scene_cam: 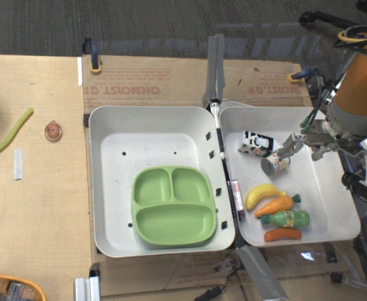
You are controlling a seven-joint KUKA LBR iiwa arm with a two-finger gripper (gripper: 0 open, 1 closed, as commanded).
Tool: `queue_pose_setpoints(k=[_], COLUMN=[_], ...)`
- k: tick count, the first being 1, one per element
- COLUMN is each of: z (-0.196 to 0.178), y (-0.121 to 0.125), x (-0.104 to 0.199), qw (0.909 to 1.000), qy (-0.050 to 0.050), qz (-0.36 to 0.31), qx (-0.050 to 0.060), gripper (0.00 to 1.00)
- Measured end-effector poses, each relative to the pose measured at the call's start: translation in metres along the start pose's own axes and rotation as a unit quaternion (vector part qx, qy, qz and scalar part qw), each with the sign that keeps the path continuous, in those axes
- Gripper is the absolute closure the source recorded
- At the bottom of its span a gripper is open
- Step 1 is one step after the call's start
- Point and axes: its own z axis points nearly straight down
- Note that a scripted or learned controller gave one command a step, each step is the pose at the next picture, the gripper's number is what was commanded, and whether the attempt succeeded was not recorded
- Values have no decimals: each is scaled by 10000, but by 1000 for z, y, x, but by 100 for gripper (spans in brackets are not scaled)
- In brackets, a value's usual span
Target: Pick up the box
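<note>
The box [256, 143] is small, black and white, and lies in the upper left part of the right bin [334, 231]. My gripper [289, 148] hangs over that bin just to the right of the box, a short gap away from it. A small grey can-like thing [275, 164] lies directly under the gripper's tip. The grey arm with its orange band [361, 86] comes in from the right edge. Nothing shows as held.
Below the box lie a banana [261, 195], a carrot [276, 205], a green bottle [288, 219] and a red piece [282, 234]. The left bin [108, 137] holds a green divided plate [174, 205]. A green bean [9, 137] and a pink item [53, 131] lie on the bench at left.
</note>
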Motion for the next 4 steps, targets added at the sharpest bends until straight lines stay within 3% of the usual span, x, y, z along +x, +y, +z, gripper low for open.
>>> queue_pose_setpoints(k=[1,2,3,4], z=[72,51,109,100], y=[18,47,49,49], x=[34,13,-10,-11], qw=[9983,9996,10000,10000], qy=[-1,-4,-5,-8], qz=[-578,-266,71,78], qx=[-4,-14,-9,-8], gripper=[0,0,0,100])
